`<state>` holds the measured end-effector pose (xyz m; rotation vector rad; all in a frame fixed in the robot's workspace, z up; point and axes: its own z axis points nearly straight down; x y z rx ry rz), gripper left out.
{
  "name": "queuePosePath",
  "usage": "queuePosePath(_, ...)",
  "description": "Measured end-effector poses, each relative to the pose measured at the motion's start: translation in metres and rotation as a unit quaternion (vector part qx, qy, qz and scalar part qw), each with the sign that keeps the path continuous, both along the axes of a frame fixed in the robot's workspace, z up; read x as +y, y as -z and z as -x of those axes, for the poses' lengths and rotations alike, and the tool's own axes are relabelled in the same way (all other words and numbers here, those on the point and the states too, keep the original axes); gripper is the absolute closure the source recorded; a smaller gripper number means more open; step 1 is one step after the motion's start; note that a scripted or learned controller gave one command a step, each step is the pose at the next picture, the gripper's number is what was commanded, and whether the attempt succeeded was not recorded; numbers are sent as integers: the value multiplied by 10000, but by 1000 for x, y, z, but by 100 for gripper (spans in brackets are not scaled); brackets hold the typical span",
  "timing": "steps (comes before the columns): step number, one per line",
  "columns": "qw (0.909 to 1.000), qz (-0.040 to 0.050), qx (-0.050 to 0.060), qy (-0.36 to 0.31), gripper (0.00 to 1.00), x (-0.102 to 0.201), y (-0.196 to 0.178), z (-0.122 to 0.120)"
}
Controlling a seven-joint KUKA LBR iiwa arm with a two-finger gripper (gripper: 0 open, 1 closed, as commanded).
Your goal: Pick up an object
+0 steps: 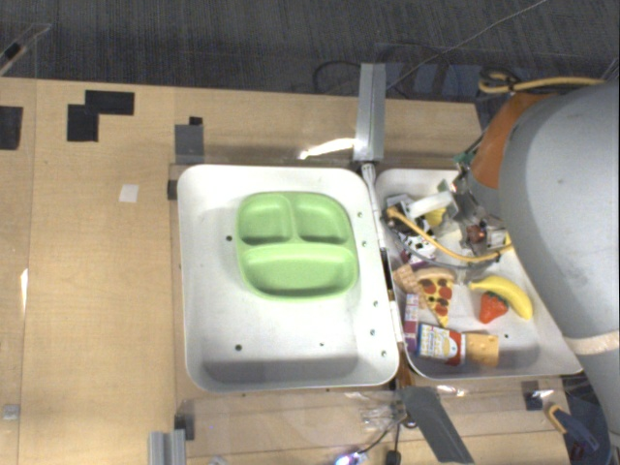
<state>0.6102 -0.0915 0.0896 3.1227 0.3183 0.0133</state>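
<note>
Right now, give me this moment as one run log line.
arm: over right bin | gripper: low among clutter | nearby: banana, pizza slice | left bin: green tray | grasp: unconfirmed

The surface point(97, 260) looks like pale matt wood. Both bins point(203, 289) appear smooth, slightly glossy white plastic. The green divided plate point(295, 243) looks matt plastic; the banana point(511, 296) seems shiny plastic.

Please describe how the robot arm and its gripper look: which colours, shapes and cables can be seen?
The arm is a thick, rounded grey body with smooth curved surfaces. An orange band sits above the wrist. The gripper is a small dark metal assembly with light parts, too cluttered to make out in detail. A yellow cable curves beside it, and a yellow and black cable bundle runs over the top of the arm.
</note>
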Motion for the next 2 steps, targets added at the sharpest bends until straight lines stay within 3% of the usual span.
queuePosePath(1,10000,-21,85,12,0,0,1,-34)
queuePosePath(2,9997,-85,229,15,0,-4,1,-46)
